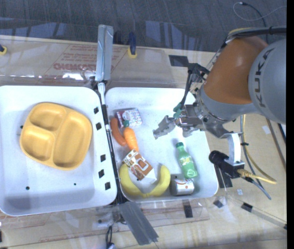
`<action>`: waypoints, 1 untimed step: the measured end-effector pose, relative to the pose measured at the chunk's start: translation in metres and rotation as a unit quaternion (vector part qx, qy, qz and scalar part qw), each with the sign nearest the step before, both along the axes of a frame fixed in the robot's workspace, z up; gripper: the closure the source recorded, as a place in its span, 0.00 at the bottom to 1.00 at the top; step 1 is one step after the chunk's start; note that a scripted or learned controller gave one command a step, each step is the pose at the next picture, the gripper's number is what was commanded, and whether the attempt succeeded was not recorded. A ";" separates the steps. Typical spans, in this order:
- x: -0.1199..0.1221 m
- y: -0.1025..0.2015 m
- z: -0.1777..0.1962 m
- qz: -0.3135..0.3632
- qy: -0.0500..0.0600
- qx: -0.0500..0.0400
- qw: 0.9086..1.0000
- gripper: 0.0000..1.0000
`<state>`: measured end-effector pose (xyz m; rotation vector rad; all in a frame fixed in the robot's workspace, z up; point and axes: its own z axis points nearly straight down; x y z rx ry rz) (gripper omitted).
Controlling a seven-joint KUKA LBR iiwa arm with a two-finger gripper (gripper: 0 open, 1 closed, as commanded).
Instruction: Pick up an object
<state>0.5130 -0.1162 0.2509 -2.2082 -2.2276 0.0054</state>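
Observation:
My gripper [174, 128] hovers over the middle of the right bin [152, 98], its two grey fingers spread open with nothing between them. Just below it lies a green bottle [186, 161]. To its left are two orange carrots [126, 135] and a small printed carton [130, 117]. A yellow banana [160, 184] curves along the bin's front, with a brown and white packet [139, 166] resting on it. Beside the banana sits a small can [182, 187].
The left bin [7, 191] holds a yellow divided plate [56, 135]. A metal divider bar [104, 53] runs between the bins at the back. The arm's orange band [238, 69] and cables hang over the right bin's far right corner.

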 end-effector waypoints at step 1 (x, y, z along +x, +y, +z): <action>-0.001 -0.005 0.004 -0.110 -0.002 -0.001 0.994 0.00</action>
